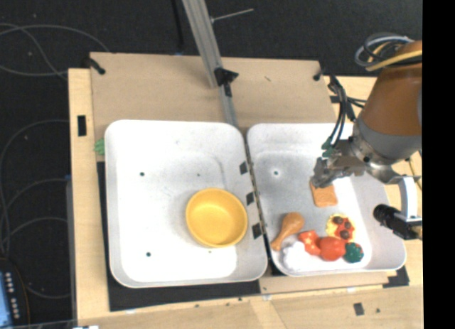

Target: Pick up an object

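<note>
Nearest the camera, at the front of the right bin (370,263), sits a cluster of toy food: a white piece (293,255), a red tomato-like piece (328,248), a green bit (353,252), and a yellow item w/ dark spots (340,227). A tan drumstick (286,228) lies just left of them, angled up. They look loosely dumped, prob. as pick targets.

In the left bin (142,150) a yellow bowl (216,217) sits upright, alone, near the front right.

Further back in the right bin, an orange cracker-like square (325,195) lies flat, right beneath the gripper (330,175). The gripper hangs just above or on it; can't tell if there's contact, and its opening isn't readable from here. Likely target = the square, not seen held.

Behind the bins, a grey pole (202,29) slants up off the counter (178,86).
</note>
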`<state>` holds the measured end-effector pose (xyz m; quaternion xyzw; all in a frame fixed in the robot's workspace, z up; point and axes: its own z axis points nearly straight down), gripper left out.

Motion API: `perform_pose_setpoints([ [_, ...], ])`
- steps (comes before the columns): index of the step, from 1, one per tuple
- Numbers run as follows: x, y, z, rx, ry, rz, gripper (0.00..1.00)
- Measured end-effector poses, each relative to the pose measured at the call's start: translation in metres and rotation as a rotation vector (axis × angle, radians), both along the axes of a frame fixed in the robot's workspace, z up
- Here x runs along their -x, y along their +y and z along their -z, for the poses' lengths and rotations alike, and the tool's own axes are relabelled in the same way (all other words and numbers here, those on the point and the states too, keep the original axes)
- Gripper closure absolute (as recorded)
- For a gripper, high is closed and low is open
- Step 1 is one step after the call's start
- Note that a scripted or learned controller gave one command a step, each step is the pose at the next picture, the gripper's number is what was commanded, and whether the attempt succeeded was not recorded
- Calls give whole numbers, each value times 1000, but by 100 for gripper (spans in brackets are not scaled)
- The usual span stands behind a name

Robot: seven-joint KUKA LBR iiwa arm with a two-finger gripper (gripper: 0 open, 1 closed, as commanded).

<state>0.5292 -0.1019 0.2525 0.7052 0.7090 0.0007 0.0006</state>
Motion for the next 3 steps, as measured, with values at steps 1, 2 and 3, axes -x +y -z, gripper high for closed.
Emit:
perform_pose_setpoints([
  [1, -19, 51, 10, 1, 0, 3, 100],
  [2, -40, 98, 21, 1, 0, -1, 100],
  [3, -54, 144, 12, -2, 0, -3, 100],
])
